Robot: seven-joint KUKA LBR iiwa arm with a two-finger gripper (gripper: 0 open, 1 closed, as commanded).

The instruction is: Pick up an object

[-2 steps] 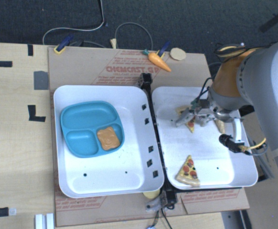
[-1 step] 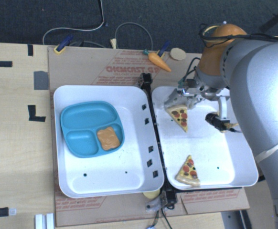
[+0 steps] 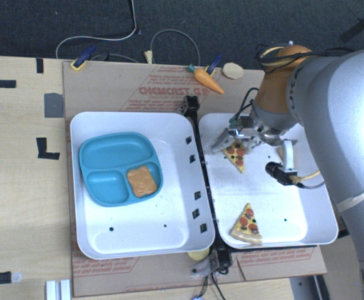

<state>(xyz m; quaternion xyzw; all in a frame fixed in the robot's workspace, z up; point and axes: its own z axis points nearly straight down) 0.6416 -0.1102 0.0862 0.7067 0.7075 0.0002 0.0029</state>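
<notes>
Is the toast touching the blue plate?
Touching. The camera view shows the toast lying flat inside the lower right compartment of the blue plate, with no gap under it.

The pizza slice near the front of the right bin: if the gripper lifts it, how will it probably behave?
The pizza slice looks like a small flat toy, so probably light and stiff. Lying flat on the right bin, it probably slides when pushed and will hardly roll.

Bench (image 3: 19, 192) with two white bins (image 3: 94, 230).
</notes>
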